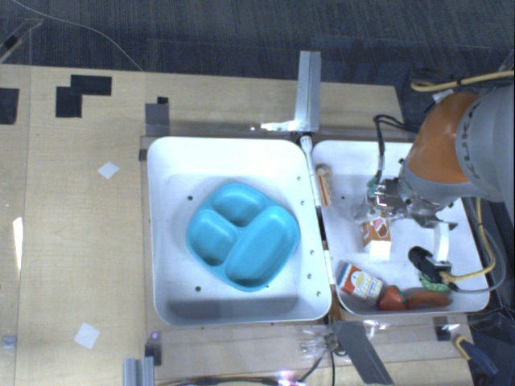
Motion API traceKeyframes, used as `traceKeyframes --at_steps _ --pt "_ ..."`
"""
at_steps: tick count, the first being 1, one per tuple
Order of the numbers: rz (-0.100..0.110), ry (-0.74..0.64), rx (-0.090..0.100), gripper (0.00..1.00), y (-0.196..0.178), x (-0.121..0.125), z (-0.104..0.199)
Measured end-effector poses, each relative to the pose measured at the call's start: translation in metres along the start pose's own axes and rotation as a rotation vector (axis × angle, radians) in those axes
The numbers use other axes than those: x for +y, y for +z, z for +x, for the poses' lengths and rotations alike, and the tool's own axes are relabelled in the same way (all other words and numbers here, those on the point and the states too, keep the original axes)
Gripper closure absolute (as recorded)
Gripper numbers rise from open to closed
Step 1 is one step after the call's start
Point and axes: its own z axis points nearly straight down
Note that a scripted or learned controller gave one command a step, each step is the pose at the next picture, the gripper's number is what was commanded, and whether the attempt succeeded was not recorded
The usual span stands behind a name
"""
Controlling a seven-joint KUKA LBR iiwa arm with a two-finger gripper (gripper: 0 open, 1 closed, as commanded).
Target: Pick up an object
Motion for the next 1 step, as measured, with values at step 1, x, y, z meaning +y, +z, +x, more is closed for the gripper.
traceKeyframes --at_steps 1 --pt "0.004 0.097 -0.002 1.00 -0.0803 0.0153 0.0282"
